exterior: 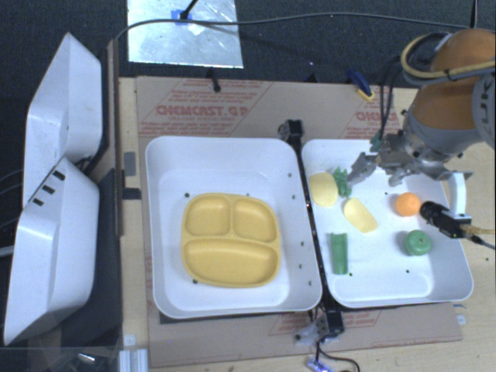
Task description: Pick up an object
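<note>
Currently my two-finger gripper (370, 167) hangs with fingers spread over the right shallow white bin (387, 289), pinching nothing, positioned just beside the small green leafy plastic piece (340, 180), evidently to straddle that piece for pickup.

Divided tray (230, 239) in left bin (167, 200)
</note>
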### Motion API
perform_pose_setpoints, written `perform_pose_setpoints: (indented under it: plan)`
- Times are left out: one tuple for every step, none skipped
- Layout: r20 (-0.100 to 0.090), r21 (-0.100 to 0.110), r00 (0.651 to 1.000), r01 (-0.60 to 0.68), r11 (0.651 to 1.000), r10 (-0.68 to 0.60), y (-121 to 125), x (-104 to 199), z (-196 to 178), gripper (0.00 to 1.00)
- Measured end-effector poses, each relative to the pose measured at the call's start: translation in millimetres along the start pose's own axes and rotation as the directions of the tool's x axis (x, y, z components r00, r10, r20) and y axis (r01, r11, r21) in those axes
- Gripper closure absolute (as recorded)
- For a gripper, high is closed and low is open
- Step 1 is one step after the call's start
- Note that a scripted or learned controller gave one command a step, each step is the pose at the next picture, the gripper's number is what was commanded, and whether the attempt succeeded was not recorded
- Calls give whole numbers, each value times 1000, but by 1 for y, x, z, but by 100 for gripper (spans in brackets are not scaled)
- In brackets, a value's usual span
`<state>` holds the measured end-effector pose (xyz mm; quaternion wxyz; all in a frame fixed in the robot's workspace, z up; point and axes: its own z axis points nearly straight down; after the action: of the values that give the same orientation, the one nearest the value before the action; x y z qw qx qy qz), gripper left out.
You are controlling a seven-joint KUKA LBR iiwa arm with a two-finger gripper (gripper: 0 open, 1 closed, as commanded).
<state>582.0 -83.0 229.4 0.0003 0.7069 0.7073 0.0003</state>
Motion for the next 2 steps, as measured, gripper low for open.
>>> perform_pose_setpoints:
  plan:
    - [0,2,1000,-4,1000,4,20,-55,31,0]
    - [0,2,1000,-1,1000,1,39,-66,56,0]
